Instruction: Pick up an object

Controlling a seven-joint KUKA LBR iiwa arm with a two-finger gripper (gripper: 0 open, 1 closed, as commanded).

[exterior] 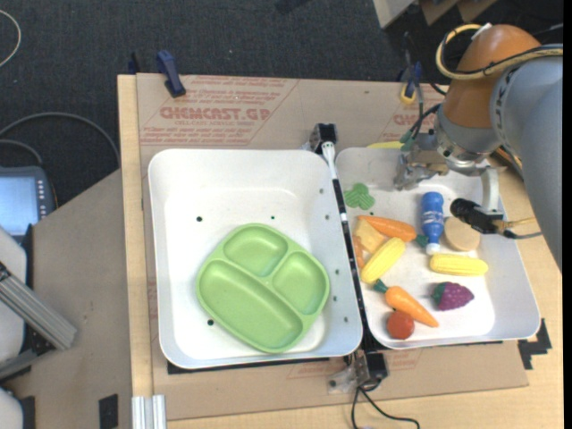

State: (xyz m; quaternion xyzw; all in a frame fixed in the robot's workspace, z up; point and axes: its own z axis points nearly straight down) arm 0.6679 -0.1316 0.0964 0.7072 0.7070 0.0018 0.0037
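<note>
My gripper (415, 173) hangs over the back of the right bin (514, 315), just behind a blue bottle (432, 217) and to the right of a green leafy piece (360, 195). Nothing shows in its grasp. Below it lie an orange carrot (387, 227), a yellow corn cob (382, 259), a second yellow corn cob (458, 264), a tan round piece (462, 236), purple grapes (452, 295), another carrot (411, 305) and a red tomato (399, 326).
The left bin (179, 186) holds a green divided plate (262, 284). A raised rim (340, 213) separates the two bins. The grey arm with its orange band (487, 61) reaches in over the back right corner. Cardboard (214, 110) lies under both bins.
</note>
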